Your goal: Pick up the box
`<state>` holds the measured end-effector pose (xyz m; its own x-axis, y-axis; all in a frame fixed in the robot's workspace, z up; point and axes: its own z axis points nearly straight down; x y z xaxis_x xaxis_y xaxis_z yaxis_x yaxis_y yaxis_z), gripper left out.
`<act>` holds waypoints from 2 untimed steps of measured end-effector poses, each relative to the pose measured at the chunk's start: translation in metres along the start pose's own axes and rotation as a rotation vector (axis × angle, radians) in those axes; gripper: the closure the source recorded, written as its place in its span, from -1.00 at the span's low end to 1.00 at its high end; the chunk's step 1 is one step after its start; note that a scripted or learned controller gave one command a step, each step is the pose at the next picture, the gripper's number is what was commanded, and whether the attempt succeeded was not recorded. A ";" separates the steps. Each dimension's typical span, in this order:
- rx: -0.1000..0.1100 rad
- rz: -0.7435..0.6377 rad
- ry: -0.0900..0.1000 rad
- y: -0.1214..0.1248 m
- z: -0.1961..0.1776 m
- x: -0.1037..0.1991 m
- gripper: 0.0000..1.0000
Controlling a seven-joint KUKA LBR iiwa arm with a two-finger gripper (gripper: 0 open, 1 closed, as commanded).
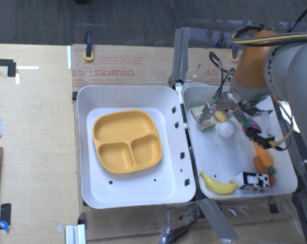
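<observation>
A small speckled box (201, 117) lies tilted at the far left of the right bin (290, 184), close to the divider. My gripper (215, 109) hangs low over the bin's back part, right beside the box's upper right corner and seemingly touching it. A yellow piece (221, 116) sits just under the gripper. The grey arm with its orange band (254, 65) reaches in from the upper right. A second small box (255, 181), black and white, lies at the bin's front right.
The right bin also holds a white ball (226, 130), a banana (218, 185) at the front, an orange carrot (263, 159) and a purple-green item (253, 122). The left bin (87, 151) holds a yellow divided plate (127, 140).
</observation>
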<state>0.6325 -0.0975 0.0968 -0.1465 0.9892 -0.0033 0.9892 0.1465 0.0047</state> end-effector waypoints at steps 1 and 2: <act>-0.005 0.002 0.001 0.001 -0.011 0.000 1.00; -0.004 0.003 0.001 0.001 -0.011 0.000 -1.00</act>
<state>0.6337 -0.0975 0.1075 -0.1436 0.9896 -0.0022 0.9896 0.1436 0.0090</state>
